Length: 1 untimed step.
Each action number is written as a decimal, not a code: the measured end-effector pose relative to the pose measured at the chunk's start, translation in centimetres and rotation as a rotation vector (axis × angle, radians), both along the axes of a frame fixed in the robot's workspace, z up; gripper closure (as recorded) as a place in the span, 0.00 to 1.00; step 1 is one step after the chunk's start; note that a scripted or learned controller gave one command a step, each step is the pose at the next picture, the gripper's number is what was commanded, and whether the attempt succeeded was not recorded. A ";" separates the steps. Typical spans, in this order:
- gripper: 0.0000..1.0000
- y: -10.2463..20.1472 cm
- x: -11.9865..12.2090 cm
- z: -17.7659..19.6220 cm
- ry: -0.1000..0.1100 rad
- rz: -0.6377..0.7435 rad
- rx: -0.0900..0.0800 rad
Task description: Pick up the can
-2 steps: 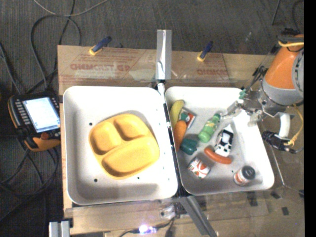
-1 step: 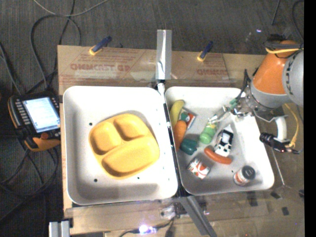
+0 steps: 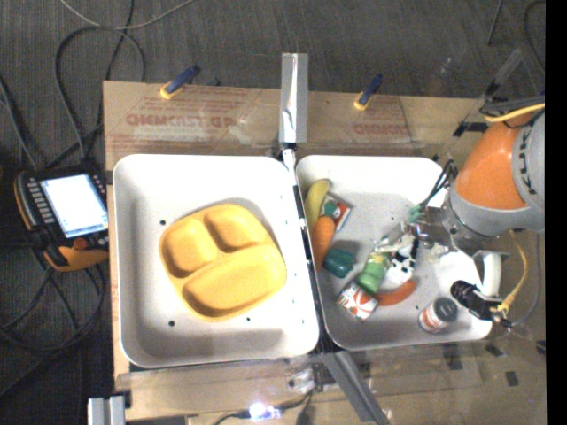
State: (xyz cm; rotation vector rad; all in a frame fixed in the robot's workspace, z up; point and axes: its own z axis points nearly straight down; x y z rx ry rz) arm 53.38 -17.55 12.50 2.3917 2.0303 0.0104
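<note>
A red and white can (image 3: 357, 301) lies on its side near the front of the right bin (image 3: 372, 171). A second small can with a silver lid (image 3: 436, 315) stands upright at the bin's front right. My gripper (image 3: 406, 240) hangs over the middle of the right bin, above a green bottle (image 3: 375, 272) and a black and white toy (image 3: 407, 260). It is to the upper right of the lying can and up-left of the upright one. The grey arm with its orange band (image 3: 496, 180) reaches in from the right.
In the right bin, a banana (image 3: 316, 197), a carrot (image 3: 322, 236), a red and green box (image 3: 337, 211), a teal block (image 3: 338, 261) and a red sausage-shaped piece (image 3: 396, 293) crowd the cans. The left bin (image 3: 133, 237) holds a yellow divided tray (image 3: 221, 259).
</note>
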 end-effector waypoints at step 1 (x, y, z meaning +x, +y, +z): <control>0.00 -2.2 4.5 -3.6 0.002 -0.108 0.004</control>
